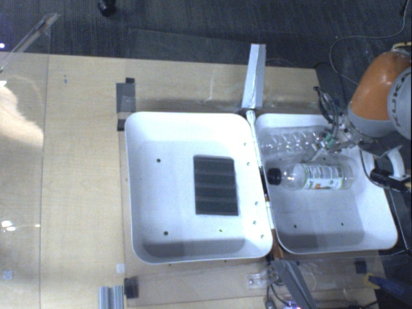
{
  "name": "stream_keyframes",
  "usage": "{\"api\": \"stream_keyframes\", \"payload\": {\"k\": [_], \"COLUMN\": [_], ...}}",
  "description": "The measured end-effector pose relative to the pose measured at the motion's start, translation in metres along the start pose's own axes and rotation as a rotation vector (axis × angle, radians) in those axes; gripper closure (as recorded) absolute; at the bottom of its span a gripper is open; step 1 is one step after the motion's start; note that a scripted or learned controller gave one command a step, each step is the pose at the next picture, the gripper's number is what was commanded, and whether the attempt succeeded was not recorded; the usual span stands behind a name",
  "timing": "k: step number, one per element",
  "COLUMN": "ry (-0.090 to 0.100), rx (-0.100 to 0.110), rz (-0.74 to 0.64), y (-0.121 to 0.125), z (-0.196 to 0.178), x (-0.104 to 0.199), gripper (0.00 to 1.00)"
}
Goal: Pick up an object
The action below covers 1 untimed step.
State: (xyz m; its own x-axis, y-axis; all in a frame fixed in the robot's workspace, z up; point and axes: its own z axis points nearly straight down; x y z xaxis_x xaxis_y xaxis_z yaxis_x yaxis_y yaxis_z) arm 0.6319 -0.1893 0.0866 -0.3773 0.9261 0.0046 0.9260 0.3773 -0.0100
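Observation:
A clear plastic bottle [313,176] with a black cap and a printed label lies on its side in the right bin [380,234], cap pointing left. Behind it, near the bin's far wall, lies a clear ribbed plastic piece [290,141]. A dark ribbed rectangular block [215,185] rests flat in the middle of the left bin [145,192]. The arm's orange band [376,92] sits at the right edge, and my gripper [330,141] hangs low over the right bin's far right part, just above the bottle's base end. Nothing shows between its tips.
A grey upright post [254,76] stands behind the seam between the bins. Cables [325,102] trail near the wrist. A transparent panel [22,140] covers the bench's left side. Small black brackets [127,95] sit at the left bin's corners.

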Motion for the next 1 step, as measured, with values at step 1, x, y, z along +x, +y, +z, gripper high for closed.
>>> {"api": "stream_keyframes", "payload": {"k": [1], "ry": [-0.003], "rx": [0.02], "rz": [-0.075], "y": [0.0091], "z": [0.0001], "x": [0.0063], "gripper": [0.0]}}
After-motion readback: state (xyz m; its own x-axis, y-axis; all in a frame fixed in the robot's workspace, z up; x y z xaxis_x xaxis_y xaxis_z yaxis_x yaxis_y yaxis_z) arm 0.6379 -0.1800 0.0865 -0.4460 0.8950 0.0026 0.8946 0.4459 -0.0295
